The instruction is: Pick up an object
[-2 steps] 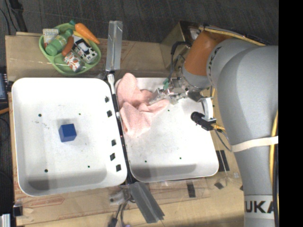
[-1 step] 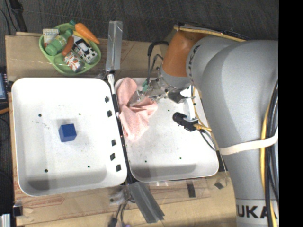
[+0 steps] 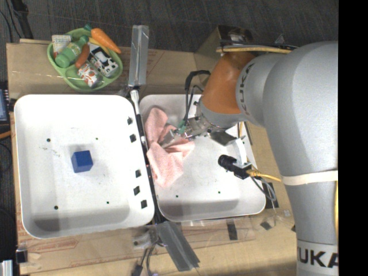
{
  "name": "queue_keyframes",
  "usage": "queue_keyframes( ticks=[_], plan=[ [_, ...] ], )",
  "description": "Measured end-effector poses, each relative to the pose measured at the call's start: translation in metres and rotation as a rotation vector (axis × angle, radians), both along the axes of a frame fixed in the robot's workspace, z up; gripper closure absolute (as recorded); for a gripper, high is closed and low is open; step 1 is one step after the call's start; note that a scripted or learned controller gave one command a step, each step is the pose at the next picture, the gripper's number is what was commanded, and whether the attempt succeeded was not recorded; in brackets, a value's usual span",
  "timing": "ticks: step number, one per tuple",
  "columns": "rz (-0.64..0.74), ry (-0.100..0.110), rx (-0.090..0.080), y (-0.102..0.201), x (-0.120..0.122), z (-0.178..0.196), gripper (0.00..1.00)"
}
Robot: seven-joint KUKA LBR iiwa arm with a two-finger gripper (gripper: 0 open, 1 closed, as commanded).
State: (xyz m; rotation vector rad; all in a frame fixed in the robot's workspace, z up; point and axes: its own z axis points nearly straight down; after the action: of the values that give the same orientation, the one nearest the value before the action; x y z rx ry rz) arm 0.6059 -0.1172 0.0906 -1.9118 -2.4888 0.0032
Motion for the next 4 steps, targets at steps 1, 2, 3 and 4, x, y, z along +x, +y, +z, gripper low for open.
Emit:
queue_keyframes(
  ticks=[1,2,3,4],
  plan=[
    [-0.180,0.003,-0.001,0.013,-0.036,0.006,0.00],
    [-0.177,0.005,-0.002,0.012,-0.036,0.015,1.00],
    [-0.047,-0.001,-0.001,0.060,-0.007,0.101,1.00],
    [-0.047,0.000,-0.001,0.060,-0.007,0.100,0.00]
  ],
)
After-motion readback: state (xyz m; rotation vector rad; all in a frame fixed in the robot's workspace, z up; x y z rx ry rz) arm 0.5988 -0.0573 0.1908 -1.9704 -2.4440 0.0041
